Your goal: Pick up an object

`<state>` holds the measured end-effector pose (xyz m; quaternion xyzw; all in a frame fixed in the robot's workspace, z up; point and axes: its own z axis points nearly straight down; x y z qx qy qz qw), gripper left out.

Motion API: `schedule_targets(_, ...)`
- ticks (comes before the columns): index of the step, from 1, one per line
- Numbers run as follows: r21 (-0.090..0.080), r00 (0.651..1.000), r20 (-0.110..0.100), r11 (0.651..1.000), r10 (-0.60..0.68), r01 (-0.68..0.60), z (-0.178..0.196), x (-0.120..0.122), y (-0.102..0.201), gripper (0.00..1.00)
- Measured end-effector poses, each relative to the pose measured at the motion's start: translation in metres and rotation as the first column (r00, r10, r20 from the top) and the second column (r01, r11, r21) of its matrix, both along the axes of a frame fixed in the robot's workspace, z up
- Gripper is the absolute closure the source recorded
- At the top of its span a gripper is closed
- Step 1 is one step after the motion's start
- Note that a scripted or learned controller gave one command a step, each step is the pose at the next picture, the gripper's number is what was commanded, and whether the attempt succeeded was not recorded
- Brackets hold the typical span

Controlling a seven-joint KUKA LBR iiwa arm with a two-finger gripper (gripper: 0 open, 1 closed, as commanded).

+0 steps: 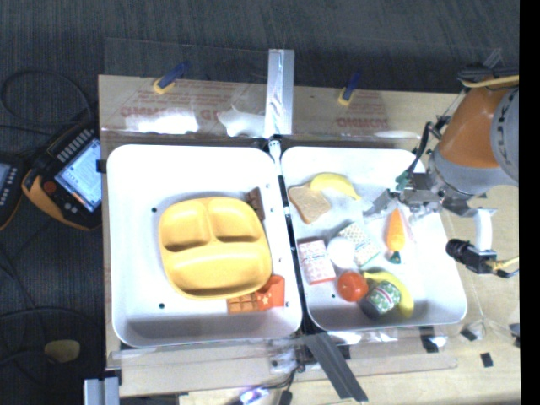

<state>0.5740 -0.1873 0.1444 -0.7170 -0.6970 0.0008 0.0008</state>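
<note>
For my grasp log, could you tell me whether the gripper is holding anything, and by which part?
Cannot be told: the gripper sits over the right bin beside the carrot.

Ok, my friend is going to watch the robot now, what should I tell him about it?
Gripper: over the right bin, near its far right side, just above the carrot; nothing seen between its fingers.
Right bin also holds a banana, bread slice, tomato and small packets.
Left bin: yellow tray.
Done: nothing picked yet.
Left: grab one object, probably the carrot.
</note>
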Motion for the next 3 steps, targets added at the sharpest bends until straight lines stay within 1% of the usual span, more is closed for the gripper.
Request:
schedule_targets(1, 0.0, 0.999, 0.003, 0.999, 0.051, -0.051, -0.051, 0.001, -0.011, 0.0)
schedule_targets(2, 0.001, 0.999, 0.003, 0.999, 0.05, -0.05, -0.042, 0.001, -0.011, 1.0)
schedule_targets(3, -0.002, 1.0, 0.002, 1.0, -0.03, 0.03, 0.068, 0.022, 0.06, 1.0)
